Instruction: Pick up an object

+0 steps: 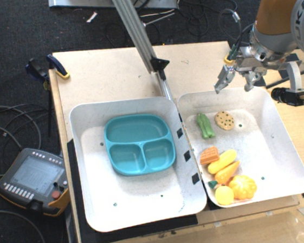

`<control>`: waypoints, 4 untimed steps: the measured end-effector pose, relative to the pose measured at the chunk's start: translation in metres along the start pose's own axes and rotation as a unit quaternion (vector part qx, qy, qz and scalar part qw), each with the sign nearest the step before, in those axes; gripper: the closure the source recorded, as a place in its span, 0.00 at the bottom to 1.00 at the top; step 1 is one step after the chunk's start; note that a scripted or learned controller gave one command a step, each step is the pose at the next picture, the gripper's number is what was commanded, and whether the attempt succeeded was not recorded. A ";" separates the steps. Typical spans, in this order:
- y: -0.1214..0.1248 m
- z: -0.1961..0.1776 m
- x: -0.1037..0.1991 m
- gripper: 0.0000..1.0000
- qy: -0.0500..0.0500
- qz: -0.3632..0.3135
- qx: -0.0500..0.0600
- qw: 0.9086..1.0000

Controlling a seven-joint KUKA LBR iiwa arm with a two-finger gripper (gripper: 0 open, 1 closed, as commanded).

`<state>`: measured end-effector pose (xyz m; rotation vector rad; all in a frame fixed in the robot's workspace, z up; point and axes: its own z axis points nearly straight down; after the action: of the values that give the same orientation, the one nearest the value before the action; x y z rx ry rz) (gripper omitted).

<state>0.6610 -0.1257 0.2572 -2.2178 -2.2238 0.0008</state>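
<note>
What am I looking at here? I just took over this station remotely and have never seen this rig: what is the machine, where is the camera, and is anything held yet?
One fixed camera looks down at a slant on a bench. The grey arm with the orange band, reaching in from the right, is the robot; its gripper hangs above the far edge of the right bin, its two fingers spread, with nothing between them. The left bin holds a teal divided tray. The right bin holds toy food: a green pod, a cookie, a waffle piece and a cluster of yellow and orange pieces toward the near edge. So nothing is picked up yet.
</note>
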 end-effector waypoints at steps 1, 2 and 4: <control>0.000 0.000 0.000 0.00 -0.001 0.000 0.000 1.000; 0.005 0.057 -0.008 0.00 0.000 0.002 0.002 1.000; 0.009 0.159 -0.006 0.00 -0.001 0.000 -0.004 1.000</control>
<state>0.6697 -0.1315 0.0986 -2.2235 -2.2284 -0.0049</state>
